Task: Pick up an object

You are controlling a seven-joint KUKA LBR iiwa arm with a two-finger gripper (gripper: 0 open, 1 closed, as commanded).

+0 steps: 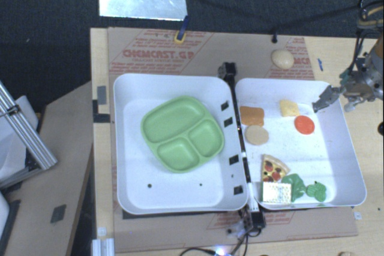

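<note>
Camera view takes in the desk (150,45) from above: a green divided plate (182,133) lies in the left bin (129,189). The right bin (345,180) holds a brown bread slice (251,115), a pale round slice (257,135), a pizza wedge (273,168), a speckled square (276,192) partly covering green leaves (303,187), a yellow piece (289,108) and a red disc (304,125). An egg-like ball (282,59) sits behind that bin. At the far right, the end effector (329,99) hovers above the bin's back corner, nothing between its tips; whether they are spread cannot be told, and the arm is cut off by the edge.
</note>
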